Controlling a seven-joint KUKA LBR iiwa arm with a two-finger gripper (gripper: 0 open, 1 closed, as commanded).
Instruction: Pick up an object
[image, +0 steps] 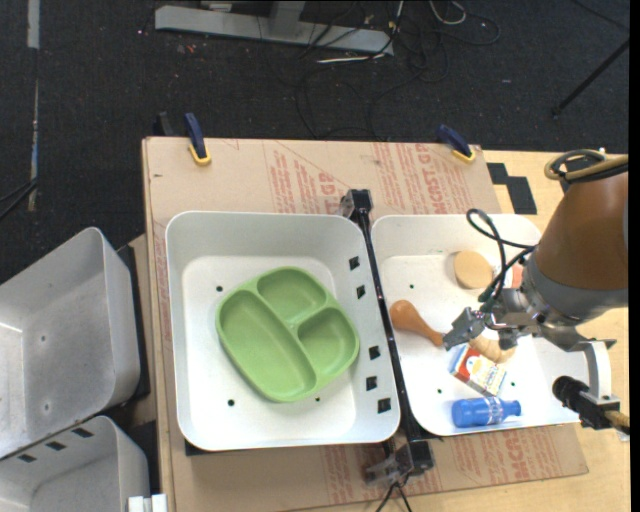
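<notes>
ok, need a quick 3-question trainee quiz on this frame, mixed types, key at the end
1. True or false: the green plate lies in the right bin.
2. Which item lies nearest the right bin's front edge? A) tan disc B) blue bottle C) wooden spoon
3. Fill in: the plate has ___ compartments.

Key:
1. False. It lies in the left bin.
2. B. The bottle lies on its side by the front rim, just in front of the small carton under the hand.
3. Three.
</notes>
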